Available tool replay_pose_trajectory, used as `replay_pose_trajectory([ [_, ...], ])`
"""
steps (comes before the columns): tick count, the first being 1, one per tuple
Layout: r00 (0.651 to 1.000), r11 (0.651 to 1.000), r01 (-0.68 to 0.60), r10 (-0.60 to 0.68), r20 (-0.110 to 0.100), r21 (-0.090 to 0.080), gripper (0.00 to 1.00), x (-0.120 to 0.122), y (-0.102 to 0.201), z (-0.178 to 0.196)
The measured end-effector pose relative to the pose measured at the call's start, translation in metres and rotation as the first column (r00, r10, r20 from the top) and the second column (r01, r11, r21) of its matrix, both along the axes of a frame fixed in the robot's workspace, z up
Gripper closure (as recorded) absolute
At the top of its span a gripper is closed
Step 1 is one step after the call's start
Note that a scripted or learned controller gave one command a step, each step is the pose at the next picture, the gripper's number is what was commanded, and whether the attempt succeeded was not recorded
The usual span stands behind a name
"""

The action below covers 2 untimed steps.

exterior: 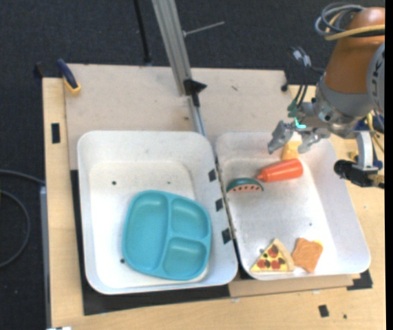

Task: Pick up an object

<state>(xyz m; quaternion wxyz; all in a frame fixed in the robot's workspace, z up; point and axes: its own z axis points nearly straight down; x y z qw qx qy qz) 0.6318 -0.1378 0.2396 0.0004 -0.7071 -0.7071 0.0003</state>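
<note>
We see 2 shallow white bins side by side on the bench. The left bin (96, 157) holds 1 teal divided plate (166, 234), lying flat toward its near side. The right bin (334, 232) holds 5 items. A toy carrot (281, 171) lies on its side near the far end. A watermelon slice (243, 185) sits just beside it, toward the divider between the bins. A pizza slice (273, 258) and an orange toast-like piece (307, 254) lie close together at the near edge. A small yellow object (291, 148) sits at the far end, above the carrot.

The gripper (291, 140) hangs over the far end of the right bin. Its 2 fingers (277, 140) are spread apart, 1 on each side of the yellow object. We cannot tell whether they touch it.
</note>
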Motion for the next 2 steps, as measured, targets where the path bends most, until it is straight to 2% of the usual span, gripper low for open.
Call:
replay_pose_trajectory([
  [1, 1.0, 1.0, 0.0, 0.0, 0.003, 0.0, 0.0, 0.001, 0.0, 0.001],
  [2, 1.0, 1.0, 0.0, 0.0, -0.001, -0.002, 0.0, 0.002, -0.001, -0.041],
])
